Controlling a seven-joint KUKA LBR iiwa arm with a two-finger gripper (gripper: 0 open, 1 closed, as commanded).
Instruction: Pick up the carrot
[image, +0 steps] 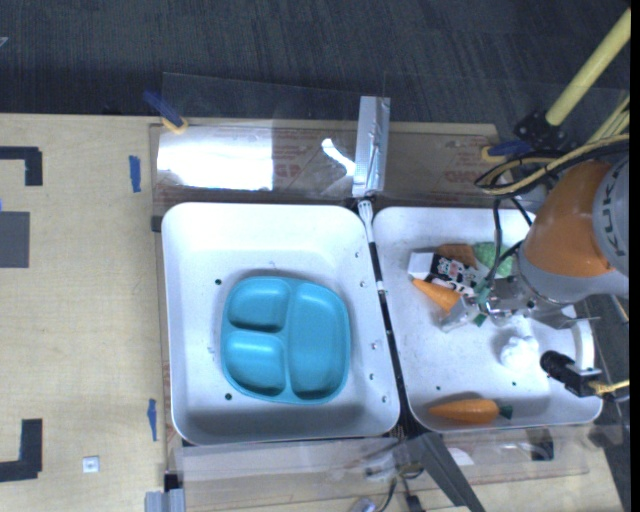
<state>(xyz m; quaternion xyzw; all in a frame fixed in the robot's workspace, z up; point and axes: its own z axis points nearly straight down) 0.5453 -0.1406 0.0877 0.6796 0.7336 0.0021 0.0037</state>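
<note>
Orange and tapered, the carrot (465, 409) looks light, stiff and slick; grab its thick middle. Whether the gripper (478, 306) grasps anything, I cannot tell.

Wooden bench (80, 300) bears two white bins (190, 300).

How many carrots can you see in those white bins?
2. One carrot lies along the near edge of the right bin; another carrot sits further back beside the gripper. More could be hidden under the arm.
</note>
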